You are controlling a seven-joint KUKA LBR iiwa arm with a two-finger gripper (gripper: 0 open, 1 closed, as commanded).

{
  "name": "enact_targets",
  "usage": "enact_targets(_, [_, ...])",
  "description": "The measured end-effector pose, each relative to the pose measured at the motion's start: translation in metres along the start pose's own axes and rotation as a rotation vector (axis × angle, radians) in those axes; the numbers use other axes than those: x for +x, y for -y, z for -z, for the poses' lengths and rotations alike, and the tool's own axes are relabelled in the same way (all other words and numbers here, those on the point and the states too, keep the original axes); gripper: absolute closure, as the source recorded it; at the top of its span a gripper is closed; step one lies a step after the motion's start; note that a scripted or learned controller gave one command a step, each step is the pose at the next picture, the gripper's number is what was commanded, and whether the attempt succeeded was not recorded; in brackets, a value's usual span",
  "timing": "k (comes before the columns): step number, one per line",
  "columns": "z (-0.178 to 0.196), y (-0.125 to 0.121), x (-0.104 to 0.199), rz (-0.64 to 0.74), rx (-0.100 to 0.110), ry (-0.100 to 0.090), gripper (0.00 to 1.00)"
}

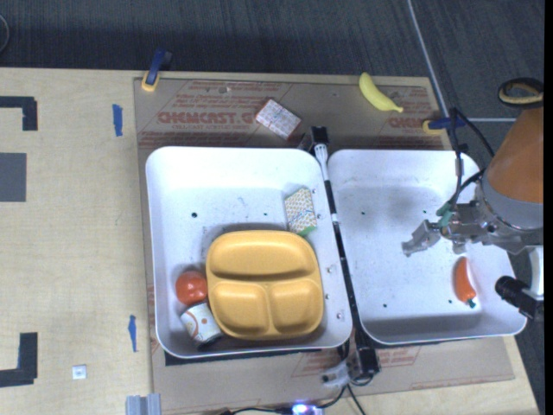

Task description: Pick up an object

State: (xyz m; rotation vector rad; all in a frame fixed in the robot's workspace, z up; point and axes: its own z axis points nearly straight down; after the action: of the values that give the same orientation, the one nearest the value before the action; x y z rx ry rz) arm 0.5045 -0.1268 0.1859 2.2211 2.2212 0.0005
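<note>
Two white bins (164,232) on cardboard (216,115) (grey carpet (259,15) beyond)

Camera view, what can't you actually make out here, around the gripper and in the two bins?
- Gripper: small and blurred over the right bin; nothing legible about its grip.
- Arm: cut off by the right edge.
- Orange object in the right bin: too small to identify.
- Red ball and small cup in the left bin: partly hidden by the yellow tray.
- Patterned packet: print unreadable.

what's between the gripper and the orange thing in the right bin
Nothing: in the camera view only bare white bin floor lies between the gripper and the orange object.
</note>
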Motion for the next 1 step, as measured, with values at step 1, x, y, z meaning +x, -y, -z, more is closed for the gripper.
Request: enact_targets(1, [-0.0998, -0.0401, -0.0096, 0.0, -0.004, 0.001, 0.0])
